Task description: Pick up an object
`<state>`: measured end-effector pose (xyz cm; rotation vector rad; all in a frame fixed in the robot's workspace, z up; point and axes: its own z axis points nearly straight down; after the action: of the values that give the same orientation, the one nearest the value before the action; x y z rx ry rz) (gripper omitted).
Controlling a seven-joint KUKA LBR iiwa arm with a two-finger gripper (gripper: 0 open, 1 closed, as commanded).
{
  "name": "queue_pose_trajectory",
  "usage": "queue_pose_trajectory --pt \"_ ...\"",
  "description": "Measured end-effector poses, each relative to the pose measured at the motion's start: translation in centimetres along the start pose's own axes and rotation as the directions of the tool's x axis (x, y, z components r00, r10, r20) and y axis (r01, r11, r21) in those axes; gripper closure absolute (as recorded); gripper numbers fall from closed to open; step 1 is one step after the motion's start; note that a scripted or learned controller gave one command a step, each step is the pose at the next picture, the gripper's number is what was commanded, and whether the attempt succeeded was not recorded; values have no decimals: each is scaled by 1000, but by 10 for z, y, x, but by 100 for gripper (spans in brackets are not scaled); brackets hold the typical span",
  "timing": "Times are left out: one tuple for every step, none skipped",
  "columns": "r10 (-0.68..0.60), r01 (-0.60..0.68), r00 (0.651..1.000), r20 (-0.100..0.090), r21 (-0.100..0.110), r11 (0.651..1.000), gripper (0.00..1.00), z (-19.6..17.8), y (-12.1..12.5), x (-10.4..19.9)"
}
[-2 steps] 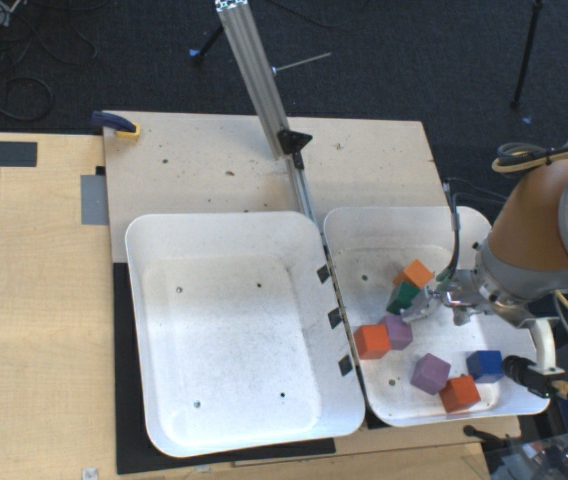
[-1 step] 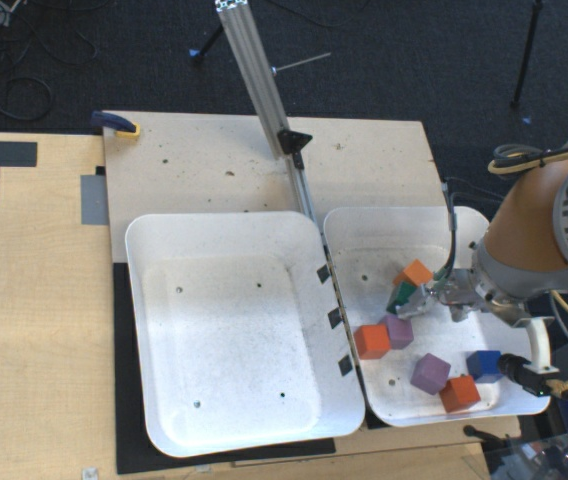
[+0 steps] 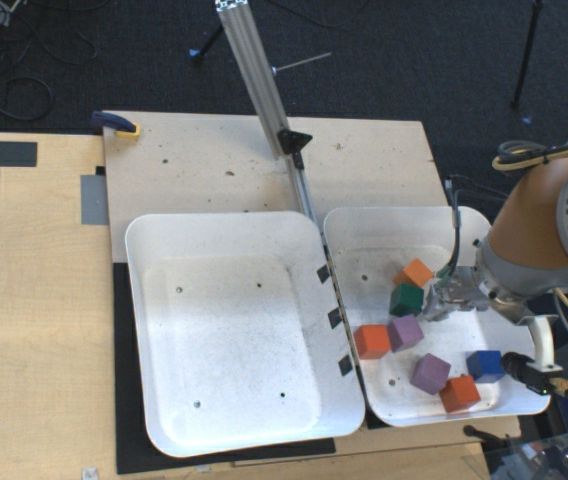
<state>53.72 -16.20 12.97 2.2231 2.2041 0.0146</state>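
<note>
My arm [image 3: 534,230] comes in from the right, orange band over the right bin [image 3: 364,230]. My pincer [image 3: 442,298] is down inside that bin, low over the floor, just right of the dk green cube [image 3: 405,299]. Can't tell if it's wide or narrow, the tip is a blur from this angle, and can't tell if it touches the green one.

Blocks, all in right bin:
- orange cube [image 3: 417,272], top of the cluster, touching green
- dk green cube just below it
- purple cube [image 3: 406,332] under green, red-orange cube [image 3: 371,341] touching it on the left
- 2nd purple cube [image 3: 430,373] lower down, apart from the first
- red-orange cube [image 3: 460,394] near the front rim, blue cube [image 3: 484,365] just above-right of it

Left bin [image 3: 144,268]: bare white floor w/ dark specks.
</note>
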Motion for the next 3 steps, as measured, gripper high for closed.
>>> queue_pose_trajectory --pt "-9 9 1000 -1 13 1000 100 -43 3 -5" --pt "-9 9 1000 -1 12 1000 100 -89 4 -6" --pt "-12 12 1000 -4 16 1000 100 -97 4 39"
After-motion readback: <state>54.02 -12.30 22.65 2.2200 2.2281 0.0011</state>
